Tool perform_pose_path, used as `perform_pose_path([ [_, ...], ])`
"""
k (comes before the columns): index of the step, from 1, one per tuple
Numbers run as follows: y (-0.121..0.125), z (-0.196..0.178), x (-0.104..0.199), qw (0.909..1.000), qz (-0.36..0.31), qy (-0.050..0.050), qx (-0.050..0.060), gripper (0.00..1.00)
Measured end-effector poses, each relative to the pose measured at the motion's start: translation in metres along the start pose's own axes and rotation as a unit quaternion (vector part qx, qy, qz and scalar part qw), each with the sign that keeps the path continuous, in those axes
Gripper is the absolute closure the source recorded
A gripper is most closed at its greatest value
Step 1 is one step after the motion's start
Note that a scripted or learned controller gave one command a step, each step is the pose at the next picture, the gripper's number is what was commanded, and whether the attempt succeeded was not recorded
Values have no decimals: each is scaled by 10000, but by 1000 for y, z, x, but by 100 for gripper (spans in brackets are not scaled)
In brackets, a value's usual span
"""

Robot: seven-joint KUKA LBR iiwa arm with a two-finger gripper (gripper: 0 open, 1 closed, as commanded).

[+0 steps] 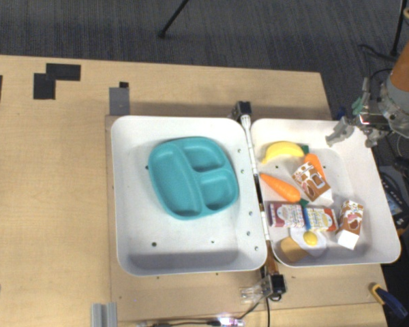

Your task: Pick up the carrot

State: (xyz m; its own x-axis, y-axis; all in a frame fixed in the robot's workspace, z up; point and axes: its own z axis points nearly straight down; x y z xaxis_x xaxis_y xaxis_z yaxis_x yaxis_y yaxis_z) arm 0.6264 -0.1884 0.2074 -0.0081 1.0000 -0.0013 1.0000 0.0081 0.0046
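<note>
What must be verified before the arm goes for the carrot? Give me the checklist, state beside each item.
1. Carrot in view, in the right bin: ok.
2. Carrot's top uncovered: ok.
3. Room around it: not ok, the brown-and-white carton lies right against it and the banana is close.
4. Gripper over the carrot: not ok, it sits at the bin's far right corner.
5. Fingers open: cannot tell.

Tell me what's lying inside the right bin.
The right bin holds a carrot, a banana, two brown-and-white cartons, a flat packet and a white cup. The cup partly hides a brownish item beneath.
</note>
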Motion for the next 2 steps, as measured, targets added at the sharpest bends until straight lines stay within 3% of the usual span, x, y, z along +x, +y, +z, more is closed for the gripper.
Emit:
perform_pose_path([
  [1,14,121,15,9928,-1196,-4,-23,0],
  [2,17,107,16,9925,-1220,-20,-65,100],
])
